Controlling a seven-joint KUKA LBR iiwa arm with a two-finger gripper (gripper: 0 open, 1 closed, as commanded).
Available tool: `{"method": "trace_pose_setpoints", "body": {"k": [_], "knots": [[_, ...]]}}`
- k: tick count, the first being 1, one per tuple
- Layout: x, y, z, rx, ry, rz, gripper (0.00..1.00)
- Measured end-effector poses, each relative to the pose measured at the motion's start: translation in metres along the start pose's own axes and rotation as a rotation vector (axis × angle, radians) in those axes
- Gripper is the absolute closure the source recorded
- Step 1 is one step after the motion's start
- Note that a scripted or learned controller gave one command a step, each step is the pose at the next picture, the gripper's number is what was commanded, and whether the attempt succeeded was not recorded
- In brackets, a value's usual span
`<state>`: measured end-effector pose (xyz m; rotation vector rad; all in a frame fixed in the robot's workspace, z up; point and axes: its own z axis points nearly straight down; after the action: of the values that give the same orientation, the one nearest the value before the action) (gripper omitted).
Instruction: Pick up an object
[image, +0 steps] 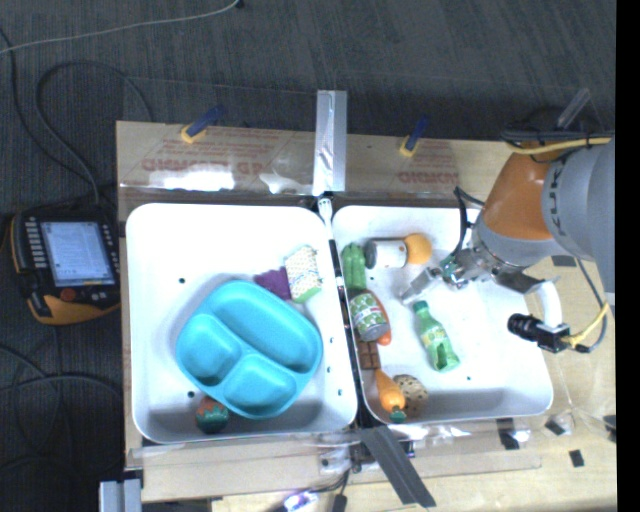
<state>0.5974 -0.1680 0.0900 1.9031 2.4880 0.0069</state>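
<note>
I am looking down on the counter with its two white bins; nearest the camera, at the bottom rim of the right bin, a carrot-like orange piece is lying just beside a speckled cookie; in the left bin a small red and green toy is sitting at the lower edge of a big blue divided plate. Further up, a small green bottle is lying on its side in the middle of the right bin; a green can is resting against the wall between the bins, with a green cylinder above it. My claw is reaching in from the right, hanging just above and left of the green bottle; its tips are looking slightly apart with nothing between them, though the view is poor there and I may be misjudging the gap. Beyond it, a white and orange bottle is lying near the top wall. In the left bin, a purple piece and a pale patterned pouch are touching the plate's upper rim. Off the counter, at far left, a pendant is lying on the floor.
</note>
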Motion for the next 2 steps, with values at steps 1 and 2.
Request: {"method": "trace_pose_setpoints", "body": {"k": [1,2], "knots": [[0.0001,0.0016,-0.0107,-0.004,0.000,0.001,1.00],[0.0002,0.0015,-0.0106,-0.004,0.000,0.000,0.00]]}}
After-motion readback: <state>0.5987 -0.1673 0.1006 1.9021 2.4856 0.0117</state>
